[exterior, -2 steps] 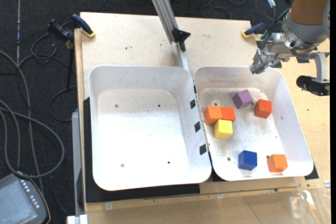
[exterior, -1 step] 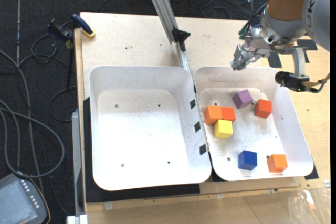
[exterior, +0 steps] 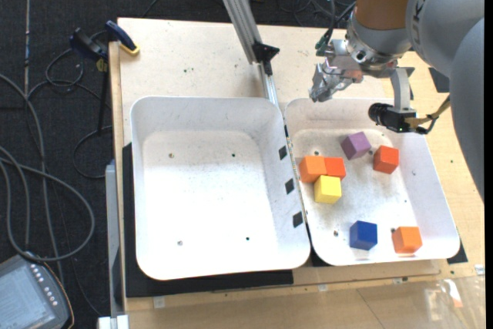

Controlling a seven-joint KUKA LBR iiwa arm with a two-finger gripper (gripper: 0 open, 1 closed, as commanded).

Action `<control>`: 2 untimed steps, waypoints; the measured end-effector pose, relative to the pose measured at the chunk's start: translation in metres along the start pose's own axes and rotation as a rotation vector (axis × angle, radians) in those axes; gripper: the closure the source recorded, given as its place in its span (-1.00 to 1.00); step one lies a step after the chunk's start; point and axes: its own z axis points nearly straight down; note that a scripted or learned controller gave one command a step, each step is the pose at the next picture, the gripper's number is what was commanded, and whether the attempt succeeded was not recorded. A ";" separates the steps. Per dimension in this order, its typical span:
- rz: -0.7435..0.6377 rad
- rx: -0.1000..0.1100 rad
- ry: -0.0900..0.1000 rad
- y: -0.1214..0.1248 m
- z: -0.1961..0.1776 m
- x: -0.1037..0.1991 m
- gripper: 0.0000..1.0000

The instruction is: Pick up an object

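The right bin [exterior: 431, 196] holds several small blocks: a purple one [exterior: 356, 144], a red-orange one [exterior: 386, 159], an orange one [exterior: 321, 167] touching a yellow one [exterior: 327, 189], a blue one [exterior: 363, 235] and another orange one [exterior: 406, 240] near the front. My gripper [exterior: 321, 91] hangs above the bin's far left corner, apart from all the blocks, with nothing seen between its fingers. From this angle the fingers look close together, but their state is unclear.
The left bin [exterior: 154, 127] lies beside the right one. A slanted metal pole [exterior: 235, 0] crosses the bench behind the bins. A blue and yellow clamp [exterior: 108, 38] grips the bench's far left edge. Cables lie on the floor at left.
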 end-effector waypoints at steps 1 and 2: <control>0.001 0.000 0.000 0.003 0.003 0.044 1.00; 0.001 0.001 0.000 0.004 0.015 0.096 1.00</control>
